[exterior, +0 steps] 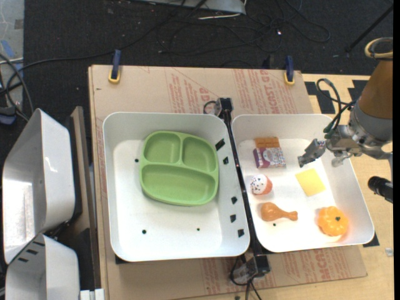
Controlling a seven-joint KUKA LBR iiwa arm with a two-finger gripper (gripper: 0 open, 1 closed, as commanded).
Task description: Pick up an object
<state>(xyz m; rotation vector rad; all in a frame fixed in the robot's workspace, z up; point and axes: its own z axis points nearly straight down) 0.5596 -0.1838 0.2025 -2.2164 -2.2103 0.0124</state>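
**Me:** Objects for picking all sit in the right bin (365, 230), five of them. One small carton (269, 154) near the far wall, one white ball with red spots (259, 184) by the divider, one yellow block (310, 182) in the middle, one orange drumstick toy (277, 213) and one orange pumpkin toy (331, 220) along the near side.

**Colleague:** And the claw?

**Me:** The gripper (319, 150) hangs above the bin, just past the yellow block on its far side. Its fingers look parted and hold nothing.

**Colleague:** Risks?

**Me:** I reckon the block is flat and low, so the fingers could skid over it or shove it aside. The ball may roll off at a touch. Going for the carton could bump the wall.

**Colleague:** The other side?

**Me:** One left bin (119, 230), one green divided plate (180, 167) in it.
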